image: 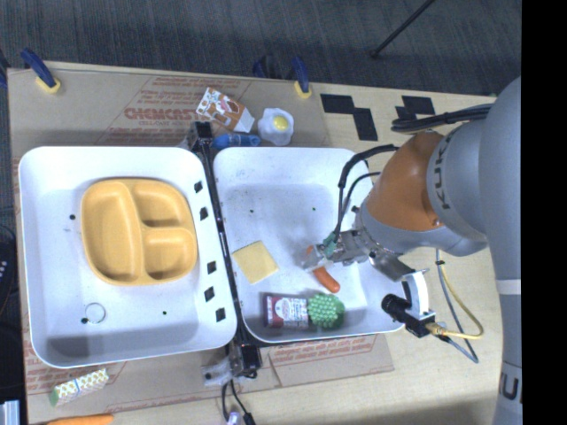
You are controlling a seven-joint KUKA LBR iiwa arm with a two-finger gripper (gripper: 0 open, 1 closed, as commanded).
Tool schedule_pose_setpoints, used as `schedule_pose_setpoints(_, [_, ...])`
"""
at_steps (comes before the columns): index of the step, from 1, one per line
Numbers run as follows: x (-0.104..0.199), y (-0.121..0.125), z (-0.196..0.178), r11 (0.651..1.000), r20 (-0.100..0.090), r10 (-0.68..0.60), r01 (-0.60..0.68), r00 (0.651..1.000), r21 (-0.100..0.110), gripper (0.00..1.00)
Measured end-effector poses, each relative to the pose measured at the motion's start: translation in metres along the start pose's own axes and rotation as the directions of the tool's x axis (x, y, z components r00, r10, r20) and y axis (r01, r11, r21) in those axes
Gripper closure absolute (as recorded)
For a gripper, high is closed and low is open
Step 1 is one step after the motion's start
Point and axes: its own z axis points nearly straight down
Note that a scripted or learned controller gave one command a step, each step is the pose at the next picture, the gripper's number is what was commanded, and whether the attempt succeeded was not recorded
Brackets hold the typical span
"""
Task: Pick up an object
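End effector (330,249) low in rt bin (292,171), just above orange carrot-like piece (328,280); grip state can't tell. Yellow slice (255,261) nearby, green ball (325,310) at front edge.

Grey arm (496,184), orange band (403,189), black and yellow cables.

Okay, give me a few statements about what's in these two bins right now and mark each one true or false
1. The yellow divided tray sits in the left bin. True.
2. The cheese slice lies in the left bin. False: it lies in the right bin.
3. The hand is over the right bin. True.
4. The green bumpy object is at the right bin's far edge. False: it is at the near edge, beside a dark packet.
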Motion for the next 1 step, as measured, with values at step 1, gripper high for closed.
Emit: schedule_pose_setpoints(1, [0.0435, -0.0286, -0.1009, 0.966, 0.001, -0.258, 0.258, 0.966, -0.002, 1.0])
